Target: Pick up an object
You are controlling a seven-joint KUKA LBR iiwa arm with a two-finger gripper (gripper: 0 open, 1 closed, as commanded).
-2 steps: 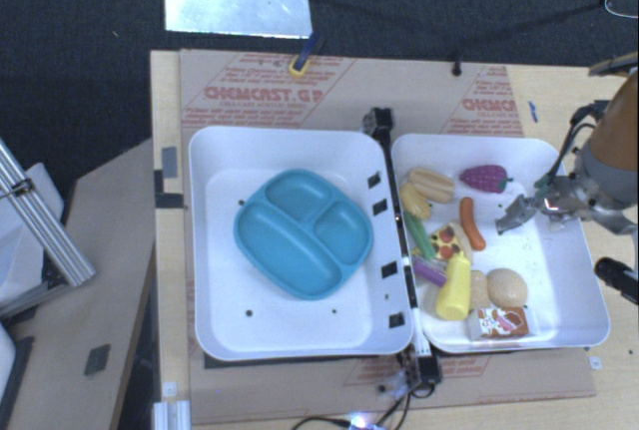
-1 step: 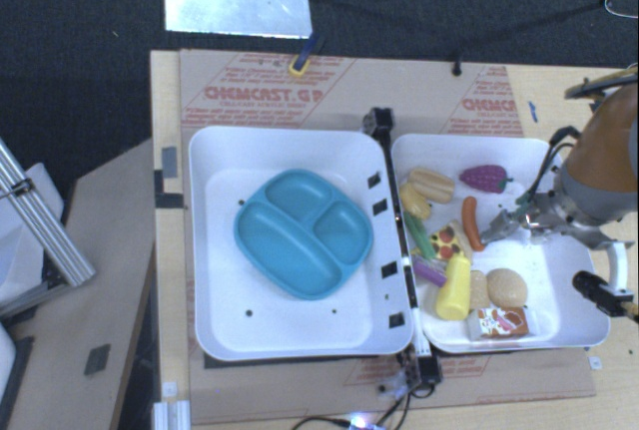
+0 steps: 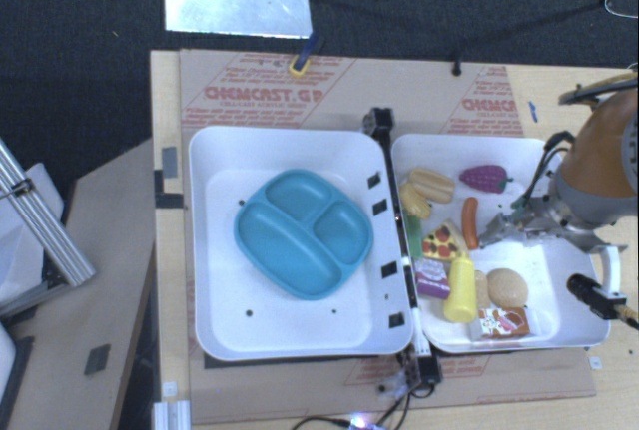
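Under both bins, "CHEMCAST GP" sheet

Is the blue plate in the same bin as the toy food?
No, the blue plate lies alone in the left bin, while the toy food is in the right bin.

Left bin holding a blue divided plate near its middle. Right bin crowded along its left edge: hot dog bun, purple eggplant, sausage, pizza slice, yellow bottle, burger bun, small carton. Gripper low over the right bin's middle, just beside the sausage, arm entering past the bin's right edge.
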